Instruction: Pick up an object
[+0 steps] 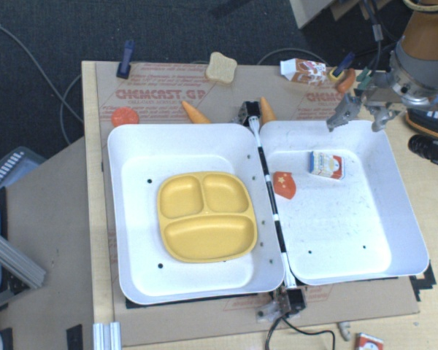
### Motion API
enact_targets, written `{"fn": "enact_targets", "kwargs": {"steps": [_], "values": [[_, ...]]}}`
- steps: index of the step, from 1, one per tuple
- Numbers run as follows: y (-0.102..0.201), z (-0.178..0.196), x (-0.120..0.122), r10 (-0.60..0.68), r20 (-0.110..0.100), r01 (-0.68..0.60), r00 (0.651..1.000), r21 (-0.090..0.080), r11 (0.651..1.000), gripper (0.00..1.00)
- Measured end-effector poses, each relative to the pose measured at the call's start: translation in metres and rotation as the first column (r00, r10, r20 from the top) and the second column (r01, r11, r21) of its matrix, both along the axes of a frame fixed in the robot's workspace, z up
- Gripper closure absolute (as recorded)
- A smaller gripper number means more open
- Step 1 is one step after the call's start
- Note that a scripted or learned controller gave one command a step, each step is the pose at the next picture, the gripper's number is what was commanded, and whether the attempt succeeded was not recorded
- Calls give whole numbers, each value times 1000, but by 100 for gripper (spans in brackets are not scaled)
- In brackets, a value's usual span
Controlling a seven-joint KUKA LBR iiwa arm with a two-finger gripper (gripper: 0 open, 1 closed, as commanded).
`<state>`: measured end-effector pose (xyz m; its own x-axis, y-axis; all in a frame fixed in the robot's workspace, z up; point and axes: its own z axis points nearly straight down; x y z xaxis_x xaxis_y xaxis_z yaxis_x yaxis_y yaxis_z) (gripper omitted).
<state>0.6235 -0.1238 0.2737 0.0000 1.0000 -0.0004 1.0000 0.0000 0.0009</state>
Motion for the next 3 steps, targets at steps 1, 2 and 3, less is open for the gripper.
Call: {"fn": "enact_targets", "kwargs": {"steps": [1, 2, 3], "values": [[-33, -185, 5, -1, -6, 1, 1000, 1, 1000, 0], [-33, -172, 8, -1, 3, 1, 1000, -1, 1000, 100], [22, -102, -19, 2, 0, -2, 1000, 1, 1000, 100]]}}
